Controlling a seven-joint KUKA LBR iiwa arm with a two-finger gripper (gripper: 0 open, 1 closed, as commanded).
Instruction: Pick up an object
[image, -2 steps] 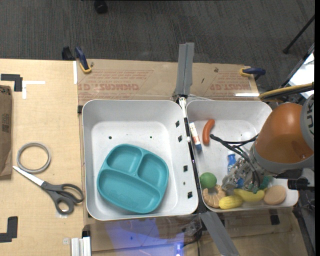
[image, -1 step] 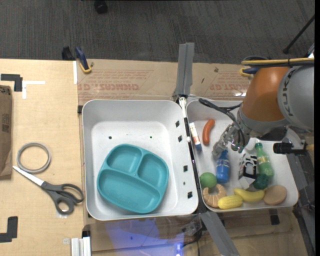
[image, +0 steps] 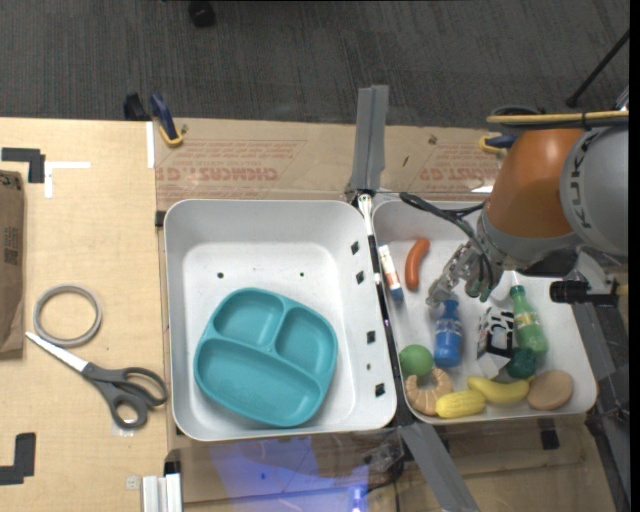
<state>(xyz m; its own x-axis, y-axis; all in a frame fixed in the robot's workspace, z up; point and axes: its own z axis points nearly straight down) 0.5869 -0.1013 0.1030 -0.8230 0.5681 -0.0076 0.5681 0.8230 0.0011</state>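
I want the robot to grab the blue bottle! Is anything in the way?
Nothing visible blocks it. The end effector hangs right above the small blue plastic bottle, with bare white bin floor around them.

Faint red printing runs across the flat brown cardboard sheet (image: 300, 160) lying at twelve o'clock above the two white bins. It appears upside down and mirrored, too pale to read with certainty. Small print on the brown paper bag (image: 10, 260) at nine o'clock is illegible.
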